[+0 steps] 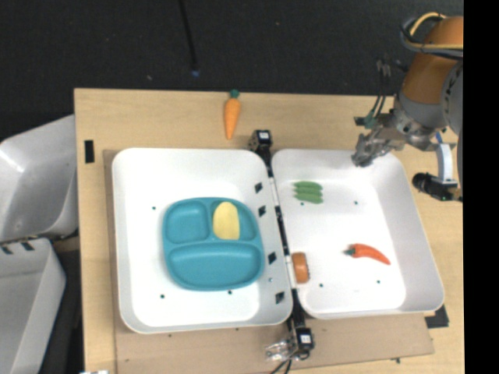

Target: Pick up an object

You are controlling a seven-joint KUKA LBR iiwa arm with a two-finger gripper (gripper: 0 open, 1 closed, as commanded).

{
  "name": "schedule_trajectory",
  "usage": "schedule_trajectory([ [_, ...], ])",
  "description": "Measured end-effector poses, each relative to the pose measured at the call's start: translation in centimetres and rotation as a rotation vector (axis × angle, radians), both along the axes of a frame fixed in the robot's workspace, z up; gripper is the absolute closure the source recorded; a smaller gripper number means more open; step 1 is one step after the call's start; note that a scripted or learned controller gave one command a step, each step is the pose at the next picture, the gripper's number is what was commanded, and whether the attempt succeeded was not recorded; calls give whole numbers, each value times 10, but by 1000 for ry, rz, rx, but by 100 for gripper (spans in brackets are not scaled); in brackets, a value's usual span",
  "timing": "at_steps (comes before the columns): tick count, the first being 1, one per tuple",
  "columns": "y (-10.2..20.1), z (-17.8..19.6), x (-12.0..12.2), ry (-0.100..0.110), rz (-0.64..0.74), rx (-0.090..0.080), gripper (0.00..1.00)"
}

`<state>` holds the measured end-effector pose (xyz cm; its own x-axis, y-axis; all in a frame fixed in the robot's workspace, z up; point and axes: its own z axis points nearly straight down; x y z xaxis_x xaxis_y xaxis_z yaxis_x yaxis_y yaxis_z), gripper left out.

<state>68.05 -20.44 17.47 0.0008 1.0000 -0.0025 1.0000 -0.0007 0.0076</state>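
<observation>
Three items (309, 192) in bin (398, 209), pincer (365, 156) above

Your arm (437, 61) runs off the right edge, so its upper links are cut away. The gripper (365, 156) is too small and blurred to read its fingers.

The wooden bench (156, 115) bears two white bins (132, 209) (390, 201) side by side and a carrot (231, 115) behind them.
</observation>
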Motion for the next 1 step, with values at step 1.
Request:
schedule_trajectory([
  [1, 8, 52, -2, 1, 3, 1, 100],
])
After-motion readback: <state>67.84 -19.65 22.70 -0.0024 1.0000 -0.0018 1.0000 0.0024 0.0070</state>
